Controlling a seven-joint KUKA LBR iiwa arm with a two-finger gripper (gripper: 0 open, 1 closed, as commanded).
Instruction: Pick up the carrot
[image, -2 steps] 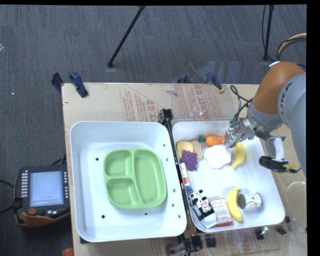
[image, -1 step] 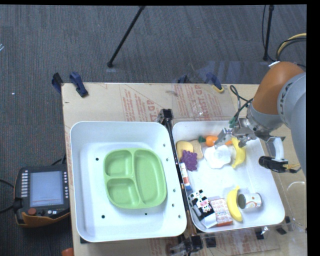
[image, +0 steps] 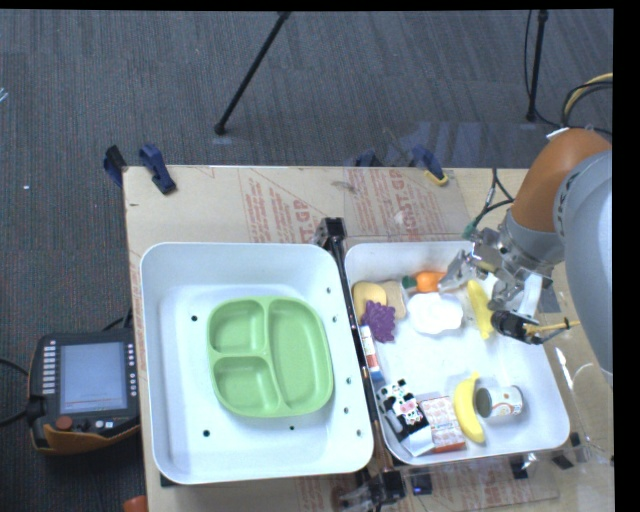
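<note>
The carrot (image: 428, 281), small and orange with a green top at its left end, lies near the far wall of the right bin (image: 556, 405). My gripper (image: 483, 284) hangs just to the right of the carrot, over the bin's far right part, apart from it. Its fingers look spread, so it is open, and the carrot is not between them. A slim yellow piece (image: 480, 309) lies under the gripper.
Around the carrot lie a white lump (image: 436, 314), purple grapes (image: 379, 320) and a pale yellow piece (image: 368, 296). Nearer the front are a banana (image: 468, 408), a small can (image: 499, 402) and small packets (image: 440, 421). The left bin (image: 152, 300) holds a green divided plate (image: 270, 356).
</note>
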